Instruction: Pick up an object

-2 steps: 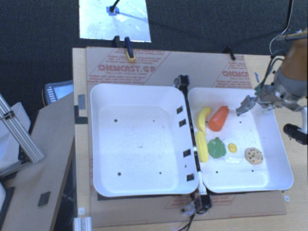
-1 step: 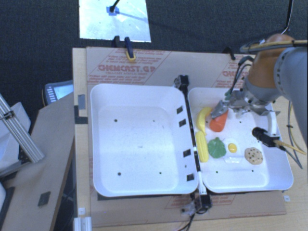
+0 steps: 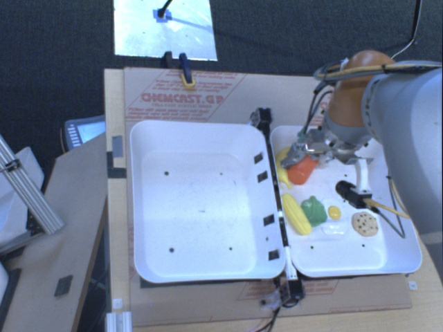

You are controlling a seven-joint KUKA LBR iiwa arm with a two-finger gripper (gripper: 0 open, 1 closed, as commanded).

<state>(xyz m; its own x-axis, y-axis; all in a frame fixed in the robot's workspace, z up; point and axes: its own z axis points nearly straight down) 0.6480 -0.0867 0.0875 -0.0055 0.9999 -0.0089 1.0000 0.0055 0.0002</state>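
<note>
A cookie (image 3: 365, 223) lies nearest in the right bin (image 3: 391, 258), the jaws farther back at an orange vegetable (image 3: 301, 173), their opening impossible to tell.

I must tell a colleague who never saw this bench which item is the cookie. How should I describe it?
Look in the white bin on the view's right. Toward its front lies a row of small items; the cookie is the rightmost. It alone is flat, round and tan with dark specks, unlike the yellow corn and the green piece.
</note>
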